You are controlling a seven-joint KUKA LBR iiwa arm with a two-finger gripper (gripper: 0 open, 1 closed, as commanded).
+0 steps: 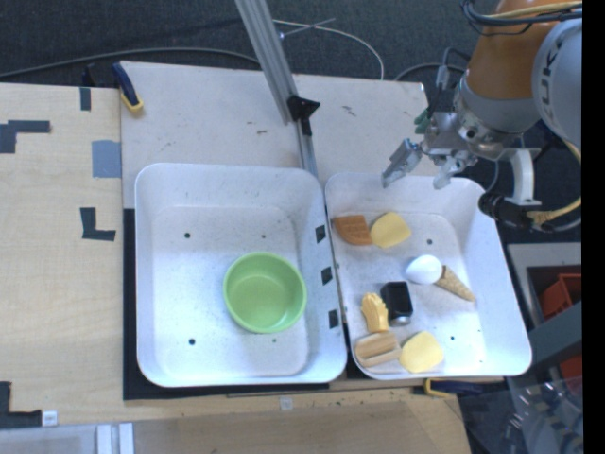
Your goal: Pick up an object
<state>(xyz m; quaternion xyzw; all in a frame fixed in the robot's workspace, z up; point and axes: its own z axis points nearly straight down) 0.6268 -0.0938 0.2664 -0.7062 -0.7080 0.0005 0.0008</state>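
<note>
Gripper [419, 167], jaws spread and empty, above far rim of right bin [492, 253]; toy foods clustered below, yellow piece [390, 230] touching brown piece [352, 229]: crowding risks a glancing, failed grasp.

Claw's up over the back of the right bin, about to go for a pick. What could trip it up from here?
1. The claw, open, hangs over the right bin's back rim and could clip it descending.
2. The black block touches the yellow piece, so a grasp may catch both.
3. The ice cream cone looks rounded and could slip.
</note>
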